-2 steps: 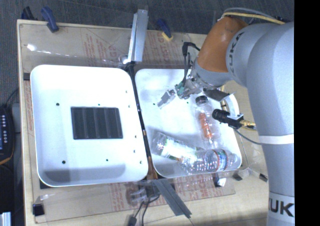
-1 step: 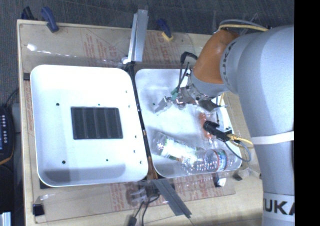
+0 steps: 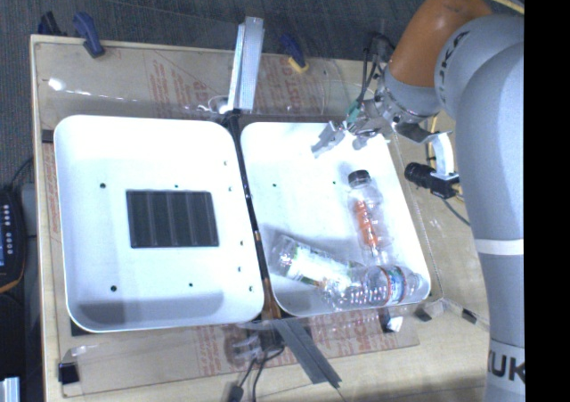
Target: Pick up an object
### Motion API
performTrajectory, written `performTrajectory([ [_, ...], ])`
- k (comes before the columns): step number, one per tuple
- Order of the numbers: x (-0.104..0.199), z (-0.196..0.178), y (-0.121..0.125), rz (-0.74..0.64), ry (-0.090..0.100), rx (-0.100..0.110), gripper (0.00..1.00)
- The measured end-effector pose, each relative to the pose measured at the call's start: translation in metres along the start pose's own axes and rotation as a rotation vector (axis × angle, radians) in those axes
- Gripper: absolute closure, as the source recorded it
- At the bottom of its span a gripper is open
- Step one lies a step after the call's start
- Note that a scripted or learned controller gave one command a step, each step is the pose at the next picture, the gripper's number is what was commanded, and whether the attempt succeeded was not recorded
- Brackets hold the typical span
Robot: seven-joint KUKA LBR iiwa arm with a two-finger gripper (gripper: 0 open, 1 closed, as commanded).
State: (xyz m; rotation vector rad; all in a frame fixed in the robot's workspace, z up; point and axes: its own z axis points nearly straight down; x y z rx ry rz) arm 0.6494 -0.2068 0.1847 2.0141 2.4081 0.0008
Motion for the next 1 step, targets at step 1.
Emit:
performTrajectory([
  [1,0.0043,-0.0134,-0.0376,-0.05,0.002,0.004,0.0],
])
